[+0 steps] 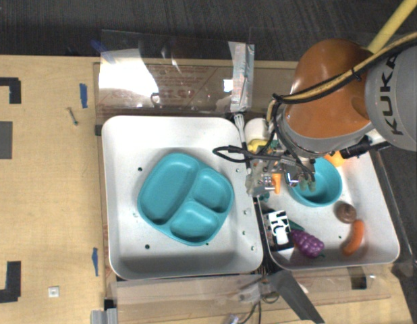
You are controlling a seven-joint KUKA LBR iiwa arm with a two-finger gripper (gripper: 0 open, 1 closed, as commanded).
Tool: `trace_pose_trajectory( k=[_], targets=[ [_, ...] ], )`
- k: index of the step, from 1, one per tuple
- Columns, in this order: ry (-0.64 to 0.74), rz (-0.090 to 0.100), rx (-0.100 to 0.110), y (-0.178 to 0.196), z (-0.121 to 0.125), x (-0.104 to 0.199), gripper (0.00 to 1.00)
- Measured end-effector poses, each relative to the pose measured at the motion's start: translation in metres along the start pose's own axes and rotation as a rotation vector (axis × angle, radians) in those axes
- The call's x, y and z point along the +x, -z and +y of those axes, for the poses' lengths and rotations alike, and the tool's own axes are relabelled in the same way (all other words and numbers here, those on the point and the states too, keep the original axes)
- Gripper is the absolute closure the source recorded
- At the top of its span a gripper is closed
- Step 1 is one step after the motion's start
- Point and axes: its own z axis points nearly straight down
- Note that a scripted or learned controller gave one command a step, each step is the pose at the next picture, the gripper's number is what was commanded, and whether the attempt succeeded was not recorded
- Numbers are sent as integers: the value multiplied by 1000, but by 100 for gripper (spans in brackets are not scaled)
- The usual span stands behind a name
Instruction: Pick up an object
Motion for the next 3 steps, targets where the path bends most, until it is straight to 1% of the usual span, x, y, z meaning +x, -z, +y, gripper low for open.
trace_pose_trajectory(
  k=[1,2,3],
  targets=[
    [24,-5,-1,14,0,-31,100],
    [6,-4,-2,11,28,-79,100],
    [65,-11,0,62,8,-129,100]
  ],
)
